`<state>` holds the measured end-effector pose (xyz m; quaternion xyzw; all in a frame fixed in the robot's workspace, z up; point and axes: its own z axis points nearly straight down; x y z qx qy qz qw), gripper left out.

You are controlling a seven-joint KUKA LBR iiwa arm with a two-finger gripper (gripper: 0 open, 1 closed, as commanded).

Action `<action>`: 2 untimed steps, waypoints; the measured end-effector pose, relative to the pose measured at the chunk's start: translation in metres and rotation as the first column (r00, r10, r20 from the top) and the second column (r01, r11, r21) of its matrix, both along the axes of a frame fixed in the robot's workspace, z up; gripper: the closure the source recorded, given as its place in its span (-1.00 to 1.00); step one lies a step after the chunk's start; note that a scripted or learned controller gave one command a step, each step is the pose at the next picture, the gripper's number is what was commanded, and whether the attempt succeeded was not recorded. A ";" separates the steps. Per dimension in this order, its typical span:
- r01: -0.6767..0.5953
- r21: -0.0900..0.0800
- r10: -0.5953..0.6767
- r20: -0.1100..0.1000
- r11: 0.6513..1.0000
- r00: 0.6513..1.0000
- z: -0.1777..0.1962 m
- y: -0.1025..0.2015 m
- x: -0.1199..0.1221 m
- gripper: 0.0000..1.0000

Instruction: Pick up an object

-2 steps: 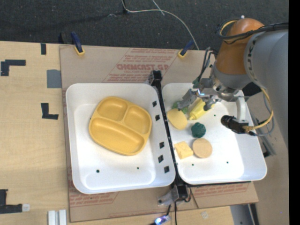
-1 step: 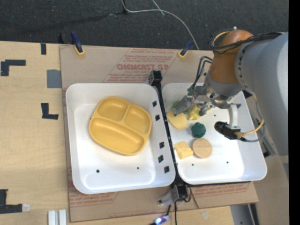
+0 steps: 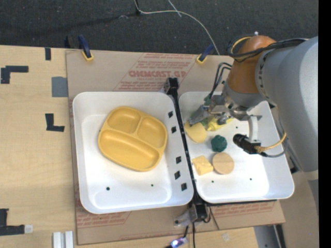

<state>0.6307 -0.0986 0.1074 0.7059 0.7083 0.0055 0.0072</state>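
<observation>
Claw [image 3: 207, 115]: low in the right shallow white plastic bin [image 3: 269, 187], at its upper left area, just above a pale yellow rounded piece [image 3: 196, 133]; whether it is open, closed or gripping anything cannot be told.

Right bin, contents: pale yellow rounded piece; small dark green lumpy object [image 3: 219, 143] beside it; tan flat round disc [image 3: 223, 164]; pale yellow cheese-like wedge [image 3: 202, 166] touching the disc's left edge.

Left shallow white plastic bin [image 3: 85, 185], contents: one yellow plastic plate with three compartments [image 3: 133, 137], lying slightly askew.

Both bins rest side by side on a brown cardboard sheet [image 3: 150, 71] on the table [image 3: 31, 154].
</observation>
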 end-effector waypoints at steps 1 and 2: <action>-0.001 -0.002 0.001 0.001 1.000 1.000 0.007 0.000 0.000 1.00; 0.002 0.001 -0.002 -0.014 1.000 1.000 0.070 -0.004 0.000 1.00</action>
